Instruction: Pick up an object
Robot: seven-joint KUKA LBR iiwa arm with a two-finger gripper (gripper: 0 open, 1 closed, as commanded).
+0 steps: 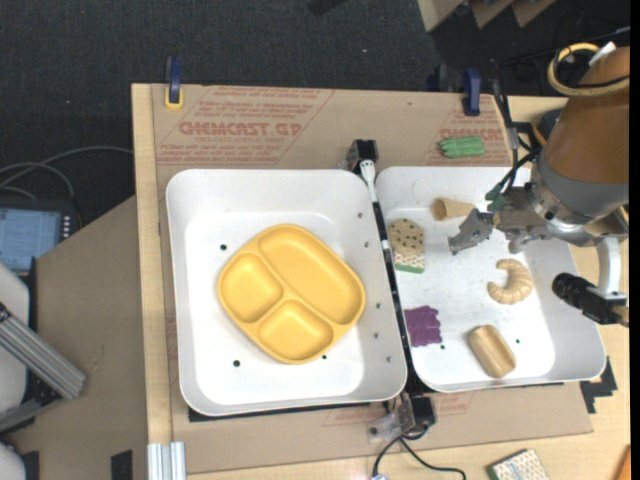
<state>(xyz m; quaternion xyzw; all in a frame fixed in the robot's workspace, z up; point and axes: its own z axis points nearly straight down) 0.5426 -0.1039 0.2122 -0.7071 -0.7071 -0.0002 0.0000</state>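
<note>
Nearest the frame's bottom, a tan cylinder lies in the right bin, with a croissant above it. Claw hovers at centre right, fingers spread, holding nothing.

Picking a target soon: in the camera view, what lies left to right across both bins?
Yellow divided plate → cookie → purple grapes → small tan piece → bread roll → croissant.

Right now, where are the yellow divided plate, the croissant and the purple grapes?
yellow divided plate (pixel 290 291): camera view, left bin, on the ridge where its compartments meet.
croissant (pixel 512 281): camera view, right bin, on the middle of its curve.
purple grapes (pixel 421 325): camera view, right bin, centre of the bunch.
</note>
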